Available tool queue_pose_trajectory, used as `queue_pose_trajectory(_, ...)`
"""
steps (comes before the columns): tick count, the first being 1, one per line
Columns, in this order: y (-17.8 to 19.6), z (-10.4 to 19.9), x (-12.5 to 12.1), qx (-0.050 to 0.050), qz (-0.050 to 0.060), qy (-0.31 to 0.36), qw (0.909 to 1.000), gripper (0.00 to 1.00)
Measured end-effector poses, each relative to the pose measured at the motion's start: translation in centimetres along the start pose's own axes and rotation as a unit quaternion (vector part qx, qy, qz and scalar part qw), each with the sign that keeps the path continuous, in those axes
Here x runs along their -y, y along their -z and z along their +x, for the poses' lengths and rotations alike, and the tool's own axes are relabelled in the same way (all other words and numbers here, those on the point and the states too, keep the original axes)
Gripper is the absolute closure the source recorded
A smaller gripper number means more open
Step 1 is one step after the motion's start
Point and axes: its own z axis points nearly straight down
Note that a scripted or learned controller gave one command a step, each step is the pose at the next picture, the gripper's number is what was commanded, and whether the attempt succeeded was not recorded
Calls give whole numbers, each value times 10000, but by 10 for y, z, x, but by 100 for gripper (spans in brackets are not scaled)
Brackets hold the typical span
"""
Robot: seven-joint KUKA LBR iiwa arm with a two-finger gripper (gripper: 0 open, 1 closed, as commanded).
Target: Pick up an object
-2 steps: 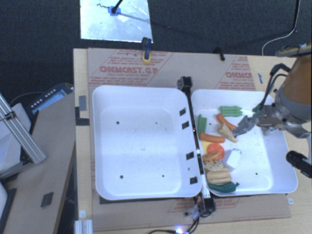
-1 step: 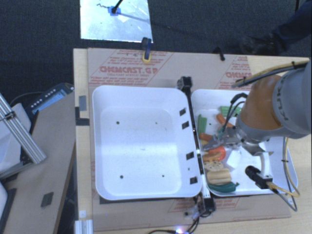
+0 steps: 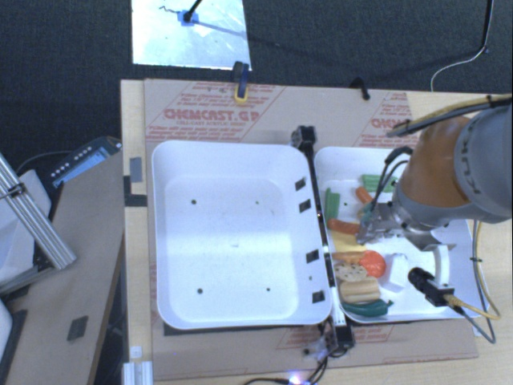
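The robot arm's gripper (image 3: 370, 229), finger state impossible to tell, hangs low over toy food (image 3: 358, 257) heaped at the right bin's (image 3: 457, 311) left wall, apparently positioned to pick.

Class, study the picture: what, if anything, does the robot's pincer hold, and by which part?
It cannot be told. The pincer is down among the toy foods in the right white bin, beside the long orange carrot-like piece, but the wrist hides whether anything is gripped.
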Motion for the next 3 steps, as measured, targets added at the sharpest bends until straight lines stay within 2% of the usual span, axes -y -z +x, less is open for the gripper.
queue_pose_trajectory(1, -11, 10, -34, 1, 1, 18, 10000, 100)
queue_pose_trajectory(2, 97, 46, -136, 4, -85, 43, 10000, 100)
queue_pose_trajectory(3, 207, 153, -132, -25, -59, 66, 10000, 100)
